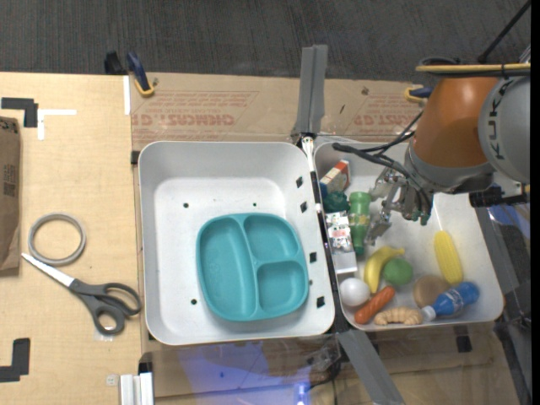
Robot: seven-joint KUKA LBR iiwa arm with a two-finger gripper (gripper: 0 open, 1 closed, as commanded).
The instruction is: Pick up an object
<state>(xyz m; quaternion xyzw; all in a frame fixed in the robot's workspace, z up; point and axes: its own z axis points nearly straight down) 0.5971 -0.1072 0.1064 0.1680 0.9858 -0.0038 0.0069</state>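
Observation:
The right bin (477, 218) holds many small items. Along its left side lie a red and white box (336, 175), a green cup (359, 206) and a white packet (339, 230). Toward the front are a banana (380, 261), a green fruit (399, 272), a corn cob (447, 256), a white ball (353, 292), a carrot (374, 305) and a blue bottle (451, 299). My gripper (390, 209) hangs low over the bin's middle, just right of the green cup and above the banana. Nothing shows in its grasp.
The left bin (169, 226) carries a teal divided plate (253, 266). On the bench at far left lie scissors (84, 294) and a tape roll (56, 237). The grey and orange arm (460, 125) covers the right bin's back corner.

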